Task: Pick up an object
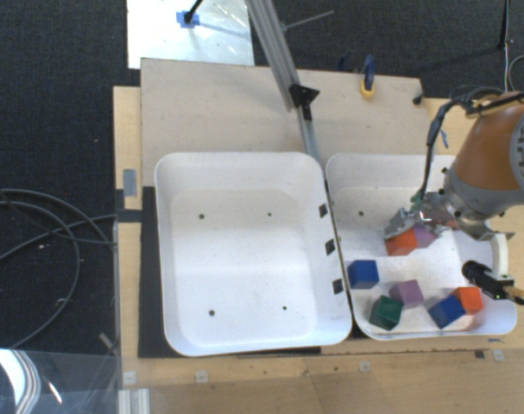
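Along the near edge of the right bin (503, 322) a loose row of blocks is seen: a green block (386, 312) nearest the corner by the left bin (171, 231), a purple block (407, 292) just beside it, a blue block (447, 312) further right with a second orange block (470, 298) touching it. A second blue block (363, 273) is set slightly deeper, close to the wall shared by the two bins.

Further in, near the middle of the right bin, the gripper (408, 228) is lowered over an orange block (401, 241), with a pale purple block (424, 236) touching that block on the right. The orange block lies directly below and against the tip; whether the fingers are spread or clenched on it cannot be told, so no grasp can be claimed. No long axis is offered by the cube-like block.

Open floor is left toward the bin's far edge, and straight up is judged the freest path; crowding is found only on the right side
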Robot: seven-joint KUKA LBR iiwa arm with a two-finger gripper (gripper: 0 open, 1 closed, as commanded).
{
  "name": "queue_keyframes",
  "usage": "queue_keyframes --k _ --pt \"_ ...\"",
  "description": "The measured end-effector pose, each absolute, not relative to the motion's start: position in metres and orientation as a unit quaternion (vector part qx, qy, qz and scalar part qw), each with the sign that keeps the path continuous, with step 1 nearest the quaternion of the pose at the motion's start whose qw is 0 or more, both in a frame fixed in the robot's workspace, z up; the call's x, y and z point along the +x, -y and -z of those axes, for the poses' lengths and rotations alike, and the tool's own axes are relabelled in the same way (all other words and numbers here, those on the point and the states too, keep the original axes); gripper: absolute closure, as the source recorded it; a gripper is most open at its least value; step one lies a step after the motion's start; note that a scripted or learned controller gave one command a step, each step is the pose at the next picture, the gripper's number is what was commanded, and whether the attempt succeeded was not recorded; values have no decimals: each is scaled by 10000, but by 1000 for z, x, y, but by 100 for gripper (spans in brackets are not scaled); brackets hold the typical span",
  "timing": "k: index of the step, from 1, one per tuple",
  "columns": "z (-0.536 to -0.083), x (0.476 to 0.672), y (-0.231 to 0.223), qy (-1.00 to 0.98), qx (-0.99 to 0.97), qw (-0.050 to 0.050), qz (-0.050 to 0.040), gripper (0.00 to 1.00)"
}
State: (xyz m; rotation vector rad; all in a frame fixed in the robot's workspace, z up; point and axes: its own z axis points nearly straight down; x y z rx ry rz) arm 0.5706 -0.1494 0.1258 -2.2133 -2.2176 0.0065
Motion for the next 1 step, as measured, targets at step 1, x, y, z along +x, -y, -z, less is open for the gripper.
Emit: queue_keyframes --k 1 --pt "-141 574 151 7087 -7055 -4 7 100"
